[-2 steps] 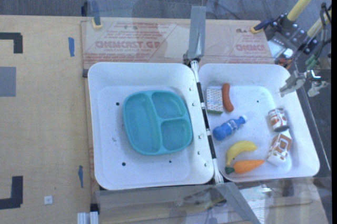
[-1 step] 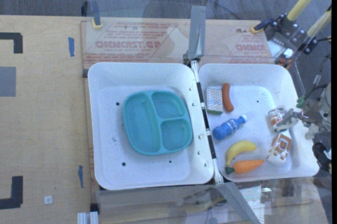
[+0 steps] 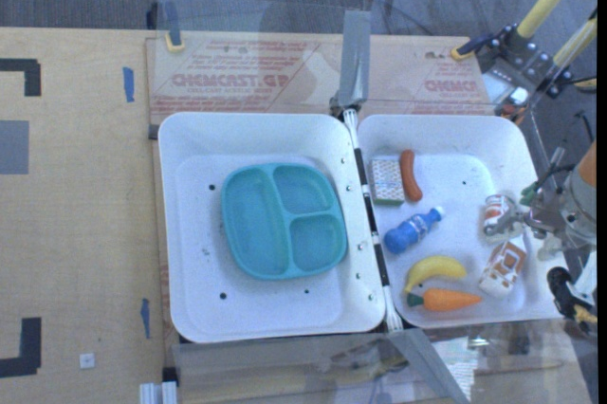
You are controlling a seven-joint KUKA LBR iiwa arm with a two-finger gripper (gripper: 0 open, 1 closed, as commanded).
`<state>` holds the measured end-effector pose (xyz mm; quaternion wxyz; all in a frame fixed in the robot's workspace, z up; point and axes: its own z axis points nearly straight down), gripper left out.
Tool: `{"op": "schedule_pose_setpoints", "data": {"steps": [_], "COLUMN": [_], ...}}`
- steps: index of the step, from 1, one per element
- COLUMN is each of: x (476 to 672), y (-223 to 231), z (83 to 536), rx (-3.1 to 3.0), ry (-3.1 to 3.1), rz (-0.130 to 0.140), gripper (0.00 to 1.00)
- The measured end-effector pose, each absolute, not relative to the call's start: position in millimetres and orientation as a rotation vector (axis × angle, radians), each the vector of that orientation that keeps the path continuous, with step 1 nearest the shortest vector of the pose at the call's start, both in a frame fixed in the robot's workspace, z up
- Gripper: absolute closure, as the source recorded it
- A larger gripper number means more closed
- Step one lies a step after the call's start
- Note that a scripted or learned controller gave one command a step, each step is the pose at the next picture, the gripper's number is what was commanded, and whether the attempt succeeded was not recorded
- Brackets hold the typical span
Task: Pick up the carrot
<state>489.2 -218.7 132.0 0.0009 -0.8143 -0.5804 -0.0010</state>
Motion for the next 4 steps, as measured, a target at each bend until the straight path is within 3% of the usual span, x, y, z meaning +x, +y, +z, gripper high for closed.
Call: {"op": "schedule_pose_setpoints", "data": {"steps": [1, 2, 3, 4], "x": [483.5, 487.6, 482.4, 482.2], "y": [-208.5, -206.2, -195.1, -197.0], "z": [95.0, 90.1, 88.3, 97.9], "rx": [-2.536, -2.775, -2.362, -2.366], "ry": [-1.843, -1.464, -2.082, -2.080], "rz": [-0.008, -0.028, -0.008, -0.008], "gripper": [0.00, 0.00, 0.00, 1.00]}}
